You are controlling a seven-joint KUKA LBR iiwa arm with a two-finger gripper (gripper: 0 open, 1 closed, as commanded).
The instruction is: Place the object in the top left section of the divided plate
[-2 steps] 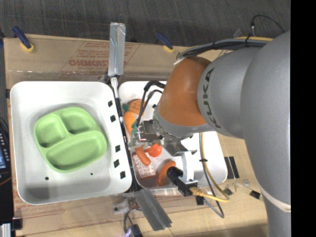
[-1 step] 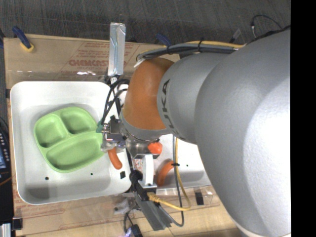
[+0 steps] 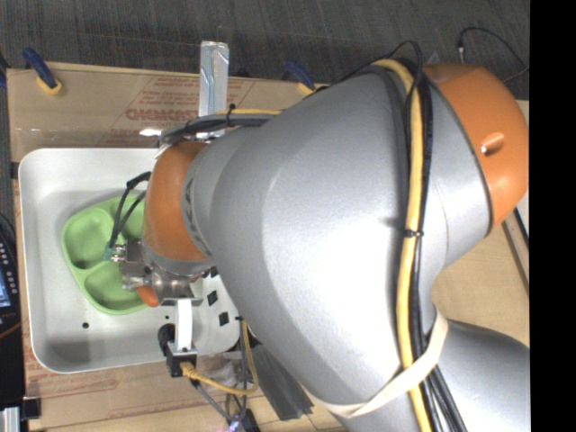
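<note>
The jaws are hidden under the arm's big grey body, so I cannot tell if they are apart, together, or grasping anything. The gripper [image 3: 148, 286] hangs at the end of the wrist, low over the right side of the green divided plate [image 3: 94, 250]. A small orange bit shows at that spot, just beside the plate's lower part. It could be the object, or it could be a piece of the gripper. I cannot tell which, and I cannot see it held.

If that orange bit is the object, I think it is small and light. It looks like it could be picked up with a gentle pinch across its middle. Whether it is hard or soft, I cannot say.

The plate looks like thin plastic. I think it is light and smooth, so it may slide if it gets pushed. Its raised walls split it into sections, and the arm covers part of them.

The plate lies in the left white bin [image 3: 40, 331]. The bin sits on the worktop [image 3: 99, 93], which is covered with brown cardboard. The arm [image 3: 342, 241] is grey with an orange band [image 3: 171, 205] above the wrist.
</note>
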